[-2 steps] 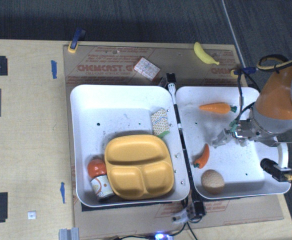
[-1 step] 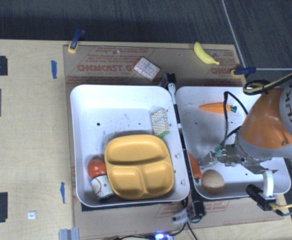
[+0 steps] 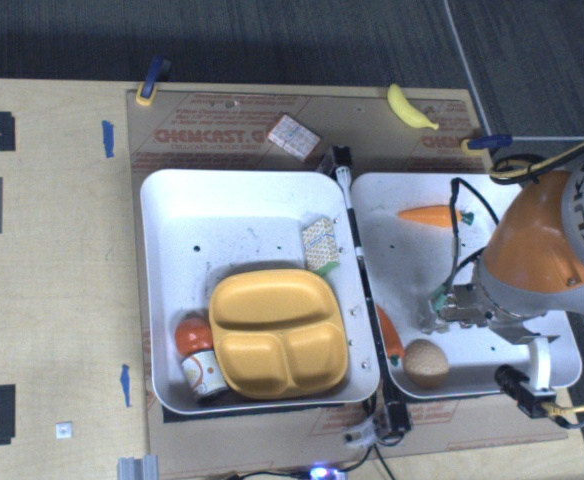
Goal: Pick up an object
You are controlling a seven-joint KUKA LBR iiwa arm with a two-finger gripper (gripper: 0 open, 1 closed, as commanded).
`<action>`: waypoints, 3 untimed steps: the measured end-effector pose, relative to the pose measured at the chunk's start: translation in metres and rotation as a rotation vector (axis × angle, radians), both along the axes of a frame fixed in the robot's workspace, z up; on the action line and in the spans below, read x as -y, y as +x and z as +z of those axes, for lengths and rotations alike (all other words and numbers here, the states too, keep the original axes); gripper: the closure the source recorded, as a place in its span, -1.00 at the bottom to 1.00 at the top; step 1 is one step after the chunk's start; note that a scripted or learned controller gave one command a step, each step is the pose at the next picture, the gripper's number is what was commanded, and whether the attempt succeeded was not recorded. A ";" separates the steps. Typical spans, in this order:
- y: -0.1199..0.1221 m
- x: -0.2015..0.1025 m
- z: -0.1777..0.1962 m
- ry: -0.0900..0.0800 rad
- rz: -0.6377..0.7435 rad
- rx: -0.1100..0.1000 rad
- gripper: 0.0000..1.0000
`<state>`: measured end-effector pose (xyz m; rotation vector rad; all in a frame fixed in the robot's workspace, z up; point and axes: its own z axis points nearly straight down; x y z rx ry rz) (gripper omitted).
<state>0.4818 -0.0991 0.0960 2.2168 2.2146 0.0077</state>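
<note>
The gripper [image 3: 450, 308] was low inside the right bin [image 3: 562, 368], under the grey arm [image 3: 542, 243] with its orange band, and I cannot tell its state from this angle. Nothing was seen held by it. Near it, toward the bin's front, lay a beige egg-shaped object [image 3: 426, 361], and an orange carrot [image 3: 430, 216] lay at the back of the same bin. The left bin [image 3: 172, 258] contained a yellow divided tray [image 3: 277, 330], a red and white can [image 3: 199, 356] touching its left side, and a small patterned packet [image 3: 319, 242] behind the tray.
</note>
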 end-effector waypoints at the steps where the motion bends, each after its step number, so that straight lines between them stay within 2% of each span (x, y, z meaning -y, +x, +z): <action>1: 0.002 -0.062 0.089 0.002 0.002 -0.008 1.00; 2: 0.001 -0.062 0.089 0.002 0.002 -0.007 -1.00; 3: -0.003 0.008 0.010 0.003 0.000 -0.011 -1.00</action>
